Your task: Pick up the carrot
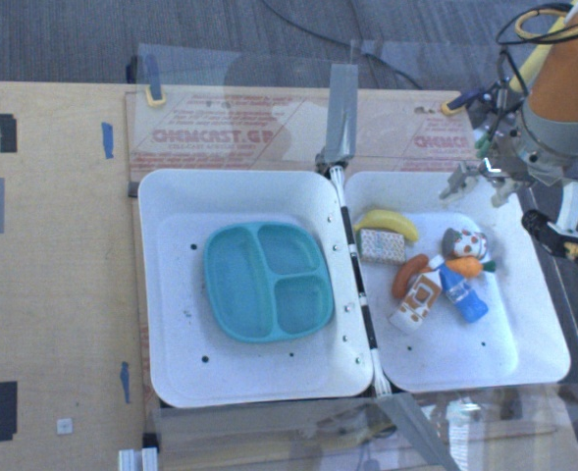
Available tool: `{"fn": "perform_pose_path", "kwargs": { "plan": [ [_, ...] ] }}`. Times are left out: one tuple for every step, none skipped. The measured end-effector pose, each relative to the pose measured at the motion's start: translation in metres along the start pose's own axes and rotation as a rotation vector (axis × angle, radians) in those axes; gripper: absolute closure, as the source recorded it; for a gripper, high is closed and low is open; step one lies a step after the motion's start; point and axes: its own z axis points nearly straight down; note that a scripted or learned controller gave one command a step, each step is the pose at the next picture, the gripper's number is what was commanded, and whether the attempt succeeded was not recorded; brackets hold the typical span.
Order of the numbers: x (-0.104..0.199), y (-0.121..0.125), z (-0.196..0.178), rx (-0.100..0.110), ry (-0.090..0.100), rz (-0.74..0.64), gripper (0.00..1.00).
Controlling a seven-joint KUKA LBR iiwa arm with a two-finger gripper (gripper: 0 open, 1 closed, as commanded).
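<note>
The gripper hovered with fingers spread and nothing between them over the right bin's far edge; the carrot lay below it, apart.

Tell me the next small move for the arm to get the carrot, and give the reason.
Probably shift the gripper toward the near side of the right bin and stop above the carrot. The gripper sits at the bin's far edge, apart from the pile, holding nothing. The small carrot lies tight between a grey toy and a blue bottle, so it should line up overhead before it descends.
</note>
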Motion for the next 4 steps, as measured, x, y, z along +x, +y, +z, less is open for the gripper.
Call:
{"fn": "perform_pose_path", "kwargs": {
  "plan": [
    [-0.032,-0.061,0.066,0.000,0.000,0.061,0.00],
    [-0.021,-0.066,0.112,-0.009,-0.003,-0.262,0.00],
    [-0.055,-0.142,0.086,0.000,0.004,-0.116,0.00],
    [-0.043,-0.155,0.111,-0.008,0.002,-0.042,0.00]
  ]
}}
